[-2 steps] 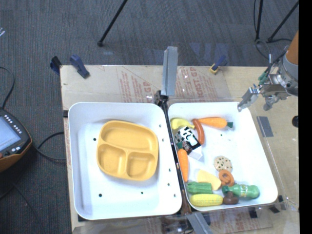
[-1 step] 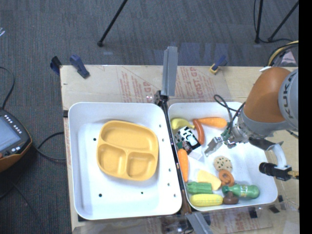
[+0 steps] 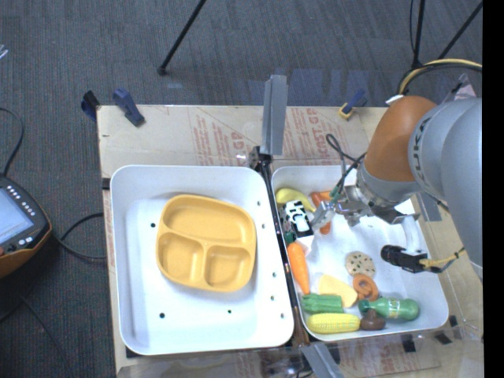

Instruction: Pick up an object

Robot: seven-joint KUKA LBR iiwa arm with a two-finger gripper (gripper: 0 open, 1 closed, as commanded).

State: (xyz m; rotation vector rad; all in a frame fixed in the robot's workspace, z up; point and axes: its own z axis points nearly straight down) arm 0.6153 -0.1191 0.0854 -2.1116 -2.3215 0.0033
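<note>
Toy food items are lying loose in the right bin (image 3: pixel 438 290), which is serving as the pick source: a carrot (image 3: pixel 298 266), a cookie (image 3: pixel 360 263), a corn cob (image 3: pixel 334 322), a green bottle (image 3: pixel 394 309) and a black-and-white toy car (image 3: pixel 297 216) among them. Most are crowding the near and left sides, several touching.

The gripper (image 3: pixel 324 219) is reaching in from the right and hanging low over the bin's far left corner, just beside the toy car, probably lining up on that cluster. Whether its jaws are apart or together cannot be told; nothing is visibly held.

In the left bin (image 3: pixel 130 290) a yellow divided tray (image 3: pixel 208 242) is sitting flat, presumably as a drop target.

Both bins are resting on a board bench (image 3: pixel 181 132) held by clamps, over dark carpet (image 3: pixel 94 38); stand legs are crossing behind, and a pendant (image 3: pixel 17 223) is lying at the left.
</note>
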